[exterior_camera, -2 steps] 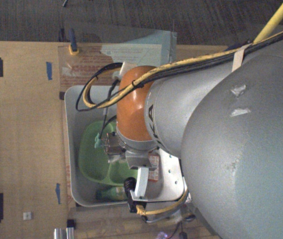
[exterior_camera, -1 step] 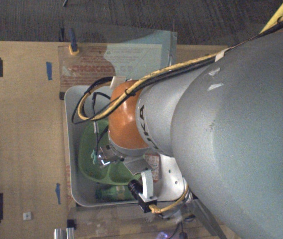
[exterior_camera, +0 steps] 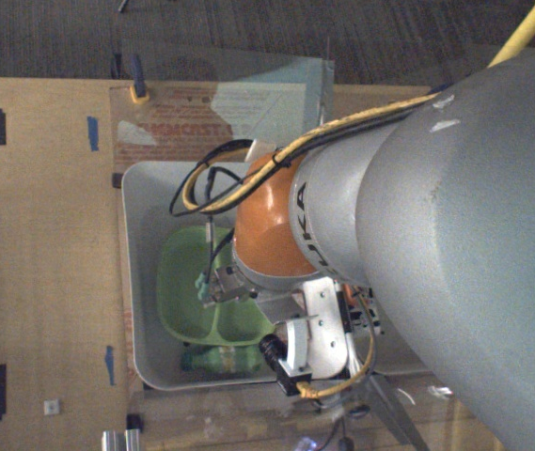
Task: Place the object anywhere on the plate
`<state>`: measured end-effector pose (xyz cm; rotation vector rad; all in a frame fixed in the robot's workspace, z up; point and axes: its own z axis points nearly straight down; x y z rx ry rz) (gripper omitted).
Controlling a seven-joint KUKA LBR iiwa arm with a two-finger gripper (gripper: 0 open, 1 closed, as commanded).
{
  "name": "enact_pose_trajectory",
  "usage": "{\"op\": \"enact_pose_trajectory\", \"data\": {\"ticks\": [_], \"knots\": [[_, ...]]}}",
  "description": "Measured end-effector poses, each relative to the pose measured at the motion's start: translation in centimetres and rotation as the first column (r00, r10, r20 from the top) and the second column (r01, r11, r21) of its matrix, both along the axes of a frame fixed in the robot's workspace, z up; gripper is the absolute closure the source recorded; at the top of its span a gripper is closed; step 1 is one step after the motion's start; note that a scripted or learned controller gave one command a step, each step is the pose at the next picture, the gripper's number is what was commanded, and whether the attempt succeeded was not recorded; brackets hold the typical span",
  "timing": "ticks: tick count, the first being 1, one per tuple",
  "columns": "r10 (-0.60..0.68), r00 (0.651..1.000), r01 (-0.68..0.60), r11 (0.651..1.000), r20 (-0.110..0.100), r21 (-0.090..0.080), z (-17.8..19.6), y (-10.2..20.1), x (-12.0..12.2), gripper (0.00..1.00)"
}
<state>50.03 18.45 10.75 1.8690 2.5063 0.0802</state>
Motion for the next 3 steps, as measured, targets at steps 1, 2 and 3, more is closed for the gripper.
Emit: {"op": "enact_pose_trajectory", "data": {"ticks": [1, 2, 3], "knots": [[-0.214, 0.977, 0.214, 0.977, -0.001, 0.024, -0.3, -0.2, -0.8, 1.0], [0.045, 0.998, -0.047, 0.998, -0.041, -0.033, 7.4, 2.8, -0.8, 1.0], [0.005, 0.999, -0.006, 0.999, -0.043, -0.033, 2.0, 2.4, 1.4, 1.0]]}}
